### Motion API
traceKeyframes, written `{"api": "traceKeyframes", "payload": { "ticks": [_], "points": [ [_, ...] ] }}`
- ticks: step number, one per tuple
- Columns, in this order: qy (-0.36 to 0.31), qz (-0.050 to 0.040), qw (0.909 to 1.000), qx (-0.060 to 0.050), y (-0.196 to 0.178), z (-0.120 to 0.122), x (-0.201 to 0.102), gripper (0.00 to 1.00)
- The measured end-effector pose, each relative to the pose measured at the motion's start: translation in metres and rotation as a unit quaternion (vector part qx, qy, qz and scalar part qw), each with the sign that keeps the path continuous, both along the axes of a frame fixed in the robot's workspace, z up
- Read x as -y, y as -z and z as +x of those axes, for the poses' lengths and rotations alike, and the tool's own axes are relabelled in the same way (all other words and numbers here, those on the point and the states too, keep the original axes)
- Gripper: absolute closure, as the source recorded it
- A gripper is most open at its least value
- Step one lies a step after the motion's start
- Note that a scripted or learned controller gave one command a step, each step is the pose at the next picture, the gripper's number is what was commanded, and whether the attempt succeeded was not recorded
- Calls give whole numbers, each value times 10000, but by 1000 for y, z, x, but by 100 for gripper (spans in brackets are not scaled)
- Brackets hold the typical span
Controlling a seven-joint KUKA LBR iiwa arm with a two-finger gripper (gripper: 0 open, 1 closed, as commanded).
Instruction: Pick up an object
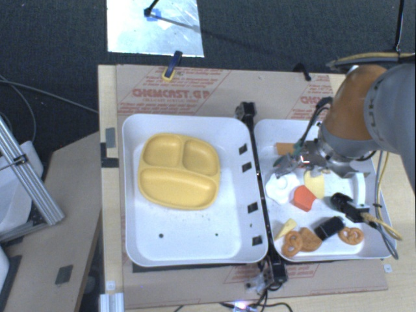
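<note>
The left bin (130,174) held a yellow divided plate (179,171), wide and shallow, which I judged a poor pick for a narrow tool, so the work belonged in the right bin (265,135). There the pincer (290,164) hung low over that bin's left part, just above a white piece (278,188) and beside a tan piece (284,149). Whether it was open or closed could not be told, and no item could be seen in its grip. The white piece looked the likeliest target. It lay almost under the tip, close against a red block (303,198), with a pale yellow piece (316,184) just beyond. To do the step well, the descent should be straight down and centred on one item, since these three crowded together and a slanted approach could shove them aside rather than take one. Along the bin's near side lay a small yellow bit (288,227), a brown pretzel (300,241), a black block (328,228) and a second pretzel (351,236), spaced a little better and perhaps easier to lift. The grey arm (364,116) reached in from the right.

At far left stood a slanted aluminium frame (26,181) beside a pale side board (71,194). Dark carpet (52,44) covered the floor, and a shiny sheet (155,18) lay on it beyond the bins. Both bins rested on the surface (106,96), which was covered by red-printed cardboard (214,86), with a blue-and-yellow tool (172,65) at its far edge
</note>
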State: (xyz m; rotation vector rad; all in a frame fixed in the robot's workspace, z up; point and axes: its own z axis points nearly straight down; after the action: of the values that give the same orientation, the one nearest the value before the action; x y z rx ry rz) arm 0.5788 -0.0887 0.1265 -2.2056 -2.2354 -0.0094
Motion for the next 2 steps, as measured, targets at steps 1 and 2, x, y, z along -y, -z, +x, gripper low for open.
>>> {"api": "traceKeyframes", "payload": {
  "ticks": [1,2],
  "points": [
    [72,-56,10000,40,-10,69,99,0],
    [32,-46,10000,22,-20,67,95,100]
  ]
}}
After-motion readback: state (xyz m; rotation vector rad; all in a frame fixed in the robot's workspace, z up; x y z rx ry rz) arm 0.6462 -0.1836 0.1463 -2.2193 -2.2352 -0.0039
